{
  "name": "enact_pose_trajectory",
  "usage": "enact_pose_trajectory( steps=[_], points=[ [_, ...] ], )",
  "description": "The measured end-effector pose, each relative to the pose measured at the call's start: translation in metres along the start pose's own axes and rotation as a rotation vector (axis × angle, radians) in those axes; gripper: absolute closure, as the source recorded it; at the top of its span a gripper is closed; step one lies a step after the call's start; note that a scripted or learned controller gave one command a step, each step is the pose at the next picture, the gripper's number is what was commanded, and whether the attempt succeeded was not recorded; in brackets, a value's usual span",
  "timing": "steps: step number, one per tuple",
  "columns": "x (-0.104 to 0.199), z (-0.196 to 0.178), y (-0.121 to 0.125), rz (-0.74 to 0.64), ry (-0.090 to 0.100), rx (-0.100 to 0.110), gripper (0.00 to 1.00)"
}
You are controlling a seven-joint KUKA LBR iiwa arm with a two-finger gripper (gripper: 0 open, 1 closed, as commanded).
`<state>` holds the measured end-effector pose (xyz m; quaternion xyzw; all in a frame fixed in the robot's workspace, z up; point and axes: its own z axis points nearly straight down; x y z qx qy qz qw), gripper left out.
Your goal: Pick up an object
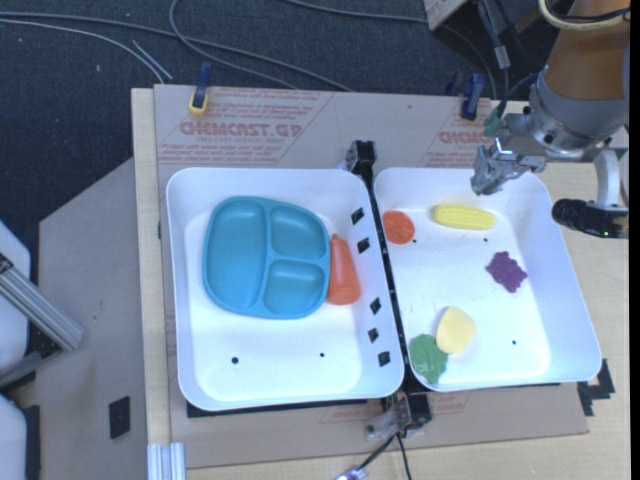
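**binwatcher:** So the gripper (492,178) is hanging over the far edge of the right bin (570,298), up near its back wall. It's sitting just above and a bit right of the yellow corn cob (463,217), not touching it as far as I can see. Nothing is sitting between the fingers, so it isn't carrying anything.

**gearhead42:** Open or closed though?

**binwatcher:** Honestly can't tell. The tip is a small dark blob from this angle and the gap isn't resolving at all.

**gearhead42:** Fair. What's lying in that bin?

**binwatcher:** The corn is lying crosswise near the back. An orange round thing (399,227) is sitting to its left, close to the divider between the bins. A purple piece (506,270) is resting toward the right side, well apart from the rest. Near the front, a pale yellow item (455,329) is touching a green leafy one (427,357), and the green one is sitting right by the front left corner.

**gearhead42:** And the other side?

**binwatcher:** The left bin (200,368) is holding a blue divided plate (266,257), with an orange carrot (342,272) lying right against the plate's right edge. The arm (585,58) is coming in from the upper right, orange band showing above the grey wrist. Both bins are sitting on a brown board (300,118) clamped at the back.
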<state>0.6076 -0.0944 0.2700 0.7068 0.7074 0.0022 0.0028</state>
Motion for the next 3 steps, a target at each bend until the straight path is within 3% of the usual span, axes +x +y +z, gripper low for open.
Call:
enact_pose_trajectory(
  steps=[3],
  points=[
    [0.166,0.038,-0.022,-0.004,0.003,0.010,1.00]
  ],
)
